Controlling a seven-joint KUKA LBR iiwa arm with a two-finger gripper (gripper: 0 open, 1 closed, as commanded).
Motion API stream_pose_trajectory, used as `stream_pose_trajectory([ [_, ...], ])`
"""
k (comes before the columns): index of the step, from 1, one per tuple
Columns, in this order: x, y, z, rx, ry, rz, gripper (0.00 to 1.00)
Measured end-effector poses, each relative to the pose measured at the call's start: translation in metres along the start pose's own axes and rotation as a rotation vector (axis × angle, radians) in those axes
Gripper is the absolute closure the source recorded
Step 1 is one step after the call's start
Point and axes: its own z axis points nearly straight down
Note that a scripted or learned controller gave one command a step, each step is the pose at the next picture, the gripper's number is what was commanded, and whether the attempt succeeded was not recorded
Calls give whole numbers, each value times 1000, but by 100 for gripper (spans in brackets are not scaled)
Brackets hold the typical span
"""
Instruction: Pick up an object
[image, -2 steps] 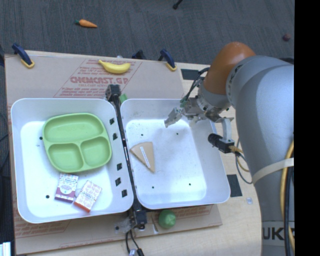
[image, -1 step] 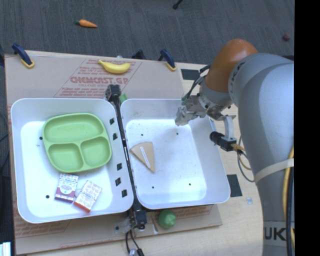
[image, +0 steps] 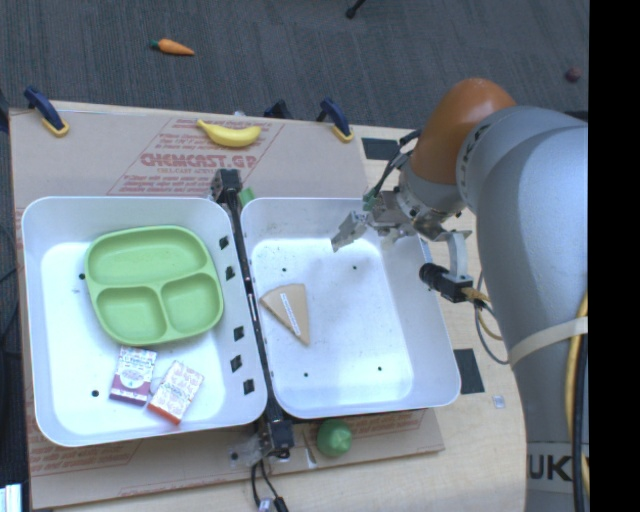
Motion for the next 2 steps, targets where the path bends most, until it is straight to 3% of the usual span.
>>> stream_pose_trajectory([
  [1,-1,-58,22,-1,-2,5,0],
  [2,-1,-10,20,-5,-1,7,0],
])
